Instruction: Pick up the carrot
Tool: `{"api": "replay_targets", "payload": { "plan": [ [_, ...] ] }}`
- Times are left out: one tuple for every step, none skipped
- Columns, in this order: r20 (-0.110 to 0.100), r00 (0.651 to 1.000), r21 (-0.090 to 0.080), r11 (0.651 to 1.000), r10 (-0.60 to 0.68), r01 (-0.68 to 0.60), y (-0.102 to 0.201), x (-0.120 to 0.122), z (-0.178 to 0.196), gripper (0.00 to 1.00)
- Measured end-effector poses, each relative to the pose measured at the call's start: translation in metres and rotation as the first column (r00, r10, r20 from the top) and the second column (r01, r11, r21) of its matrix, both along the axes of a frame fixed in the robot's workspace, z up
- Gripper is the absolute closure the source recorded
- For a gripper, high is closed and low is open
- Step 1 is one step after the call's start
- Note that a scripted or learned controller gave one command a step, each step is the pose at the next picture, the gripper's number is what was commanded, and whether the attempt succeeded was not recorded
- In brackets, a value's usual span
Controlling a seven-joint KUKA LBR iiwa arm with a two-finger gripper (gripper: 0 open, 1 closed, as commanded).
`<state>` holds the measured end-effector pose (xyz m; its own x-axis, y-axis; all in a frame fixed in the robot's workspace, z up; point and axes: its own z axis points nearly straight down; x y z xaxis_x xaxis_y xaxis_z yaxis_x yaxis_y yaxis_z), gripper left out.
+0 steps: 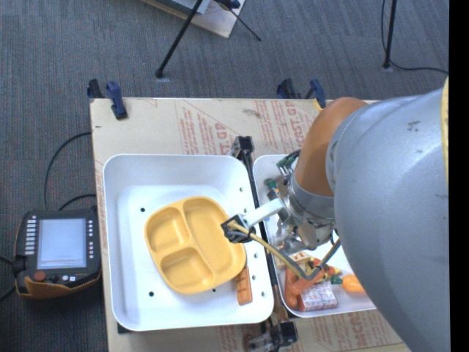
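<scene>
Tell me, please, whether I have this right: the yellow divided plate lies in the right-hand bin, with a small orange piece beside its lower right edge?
Not quite. The camera view shows the yellow divided plate in the left bin, not the right one. The rest holds: the small orange piece lies by the plate's lower right edge, in that same bin.

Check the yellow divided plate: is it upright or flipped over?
Upright. The yellow plate lies in the left bin with its three hollow compartments facing up, their raised dividers visible.
</scene>
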<state>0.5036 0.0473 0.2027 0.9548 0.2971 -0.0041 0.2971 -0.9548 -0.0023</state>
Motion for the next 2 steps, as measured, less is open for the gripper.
{"api": "replay_targets", "payload": {
  "plan": [
    [0.000,1.000,0.000,1.000,0.002,-0.002,0.001,0.000,0.000,0.00],
    [0.002,0.997,0.000,0.997,0.077,-0.077,-0.009,0.055,0.174,0.00]
  ]
}}
